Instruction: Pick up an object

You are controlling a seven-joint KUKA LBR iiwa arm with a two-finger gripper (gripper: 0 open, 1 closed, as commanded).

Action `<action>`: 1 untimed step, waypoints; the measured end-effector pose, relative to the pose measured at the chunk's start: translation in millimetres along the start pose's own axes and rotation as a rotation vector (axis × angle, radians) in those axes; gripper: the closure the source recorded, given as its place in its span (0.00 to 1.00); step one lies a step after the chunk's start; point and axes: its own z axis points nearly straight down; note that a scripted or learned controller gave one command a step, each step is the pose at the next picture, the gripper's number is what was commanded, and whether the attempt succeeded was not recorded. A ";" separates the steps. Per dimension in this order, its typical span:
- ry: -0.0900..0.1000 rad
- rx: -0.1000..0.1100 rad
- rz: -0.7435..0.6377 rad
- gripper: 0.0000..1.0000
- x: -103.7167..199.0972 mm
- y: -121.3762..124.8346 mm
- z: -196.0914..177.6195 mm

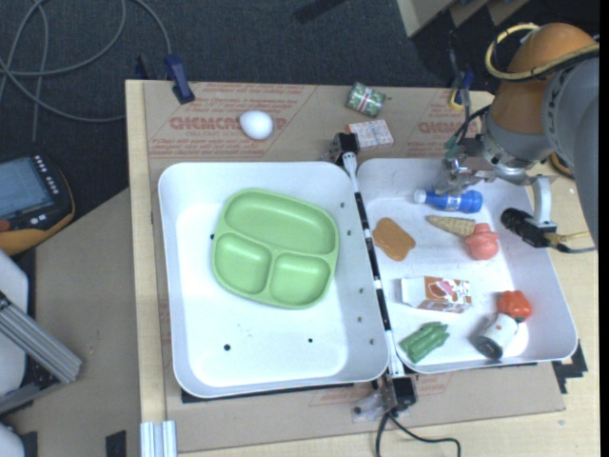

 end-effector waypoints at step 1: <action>0.001 0.002 0.000 0.00 0.7 -0.7 1.4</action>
